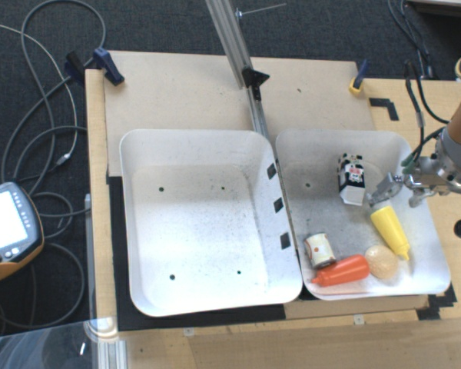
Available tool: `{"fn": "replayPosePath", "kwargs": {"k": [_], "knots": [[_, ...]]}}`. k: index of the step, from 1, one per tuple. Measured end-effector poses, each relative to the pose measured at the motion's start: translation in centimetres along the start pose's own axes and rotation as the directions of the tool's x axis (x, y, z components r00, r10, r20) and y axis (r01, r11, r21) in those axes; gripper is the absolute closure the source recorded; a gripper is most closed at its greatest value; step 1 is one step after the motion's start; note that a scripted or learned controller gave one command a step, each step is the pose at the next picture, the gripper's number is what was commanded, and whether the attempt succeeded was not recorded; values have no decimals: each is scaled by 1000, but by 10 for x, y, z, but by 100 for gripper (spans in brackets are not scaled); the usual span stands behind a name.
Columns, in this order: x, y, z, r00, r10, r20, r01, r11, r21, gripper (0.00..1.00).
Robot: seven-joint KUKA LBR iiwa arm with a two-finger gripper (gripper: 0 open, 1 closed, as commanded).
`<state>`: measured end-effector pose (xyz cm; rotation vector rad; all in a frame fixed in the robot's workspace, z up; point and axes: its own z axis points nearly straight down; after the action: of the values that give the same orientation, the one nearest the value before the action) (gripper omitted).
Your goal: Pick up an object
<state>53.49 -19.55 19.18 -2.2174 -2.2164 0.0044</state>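
The right bin [415,148] holds several items: a black-and-white carton [352,179] standing near its middle, a yellow banana-like piece [391,231], a beige round lump [382,262], an orange carrot [342,270] and a small can [320,249] along the front wall. My gripper [399,196] reaches in from the right, just right of the carton and above the yellow piece's upper end. Its fingers [379,192] are spread open, and nothing shows between them.
The left bin [138,152] sits beside the right one, with a metal rail [234,44] running down to the gap between them. Cables hang at the right by the arm. A pendant [6,233] lies off the bench at the left.
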Motion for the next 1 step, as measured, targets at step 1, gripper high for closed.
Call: {"fn": "replayPosePath", "kwargs": {"k": [1], "knots": [[0,-2,63,1000,0,0,0,1000,0,0]]}}
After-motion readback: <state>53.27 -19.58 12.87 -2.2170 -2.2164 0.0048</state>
